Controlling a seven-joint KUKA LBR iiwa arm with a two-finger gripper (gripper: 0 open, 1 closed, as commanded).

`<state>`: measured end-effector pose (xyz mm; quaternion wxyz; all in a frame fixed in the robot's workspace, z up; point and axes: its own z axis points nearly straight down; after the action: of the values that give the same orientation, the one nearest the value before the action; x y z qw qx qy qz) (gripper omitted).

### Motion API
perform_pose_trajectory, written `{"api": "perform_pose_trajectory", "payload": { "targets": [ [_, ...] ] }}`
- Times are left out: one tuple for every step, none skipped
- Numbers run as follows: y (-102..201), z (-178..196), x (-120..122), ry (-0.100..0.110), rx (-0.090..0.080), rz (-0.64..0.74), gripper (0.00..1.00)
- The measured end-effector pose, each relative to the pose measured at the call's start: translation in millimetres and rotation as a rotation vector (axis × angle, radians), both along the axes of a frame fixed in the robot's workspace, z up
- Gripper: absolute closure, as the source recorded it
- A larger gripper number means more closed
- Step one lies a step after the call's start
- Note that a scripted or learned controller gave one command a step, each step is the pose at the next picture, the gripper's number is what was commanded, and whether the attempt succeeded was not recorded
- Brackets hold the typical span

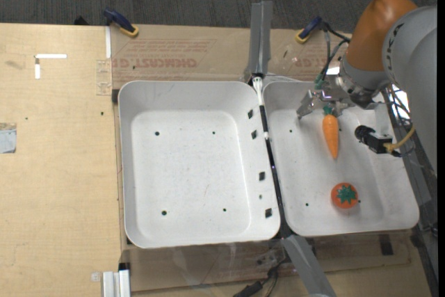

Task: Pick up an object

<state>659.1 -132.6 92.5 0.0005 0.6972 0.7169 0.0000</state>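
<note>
My gripper sits at the carrot's leafy top; whether it grips, I cannot tell.

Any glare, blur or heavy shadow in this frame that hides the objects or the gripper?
Camera view: lighting is even and soft, with no glare on the white bins; the carrot and tomato are sharp enough, each casting only a faint shadow; the gripper is small and dark, so its detail stays murky.
</note>
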Motion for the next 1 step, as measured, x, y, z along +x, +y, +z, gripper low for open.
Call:
{"api": "perform_pose_trajectory", "payload": {
  "targets": [
    [-13.8,-0.4,-61.8,0.001,0.000,0.066,0.00]
  ]
}}
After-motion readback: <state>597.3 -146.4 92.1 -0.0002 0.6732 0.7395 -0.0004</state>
